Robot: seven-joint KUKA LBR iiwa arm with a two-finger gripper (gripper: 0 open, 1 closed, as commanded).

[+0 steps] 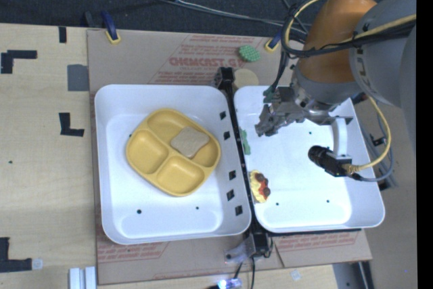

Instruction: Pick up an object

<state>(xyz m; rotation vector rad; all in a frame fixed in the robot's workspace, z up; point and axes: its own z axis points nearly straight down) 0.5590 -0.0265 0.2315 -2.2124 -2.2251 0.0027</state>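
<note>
White right bin [358, 213] as landmark | gripper [268, 124] over its upper-left part, grip state: cannot tell | yellow-red object [259, 186] by bin's left wall, below gripper | you'd descend centred, clear of wall.

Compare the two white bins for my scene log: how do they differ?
The left bin holds a yellow divided plate with a tan slab in one compartment. The right bin holds a small yellow-and-red item at its left wall, with the hand over it. Both are shallow and white.
</note>
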